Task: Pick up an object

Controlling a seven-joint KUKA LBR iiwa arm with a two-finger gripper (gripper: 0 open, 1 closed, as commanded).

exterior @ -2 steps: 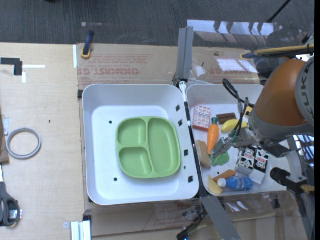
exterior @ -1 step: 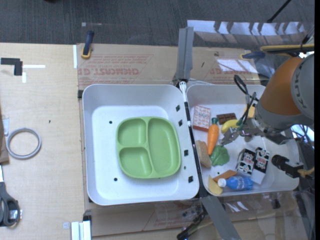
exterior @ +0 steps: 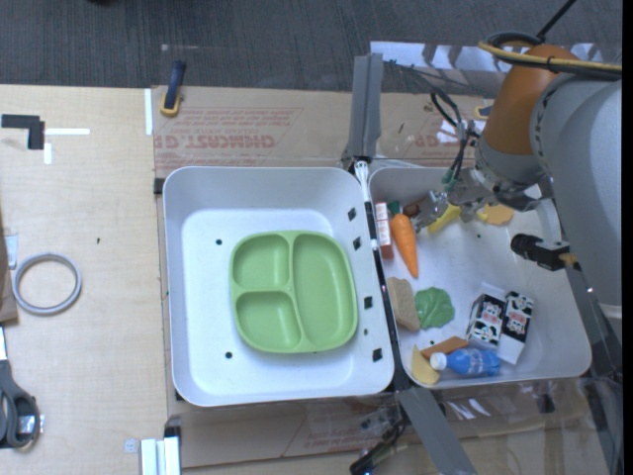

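Note:
My gripper [exterior: 457,198] hangs low over the back of the right bin [exterior: 564,359], below the orange-banded wrist. Right beside it lies a yellow banana-like piece [exterior: 442,218], with a small brown item [exterior: 415,209] to its left; whether either is touched I cannot tell. An orange carrot [exterior: 404,244] lies along the bin's left wall. Further forward are a tan bread piece [exterior: 402,303], a green leaf [exterior: 433,307], two cow-patterned cartons [exterior: 500,321] and a blue bottle [exterior: 467,363] on its side.
The left bin [exterior: 188,216] holds a green divided plate [exterior: 294,292]. A grey divider post [exterior: 363,107] rises between the bins at the back. On the bench at far left lie a tape ring [exterior: 44,283] and scissors [exterior: 18,414].

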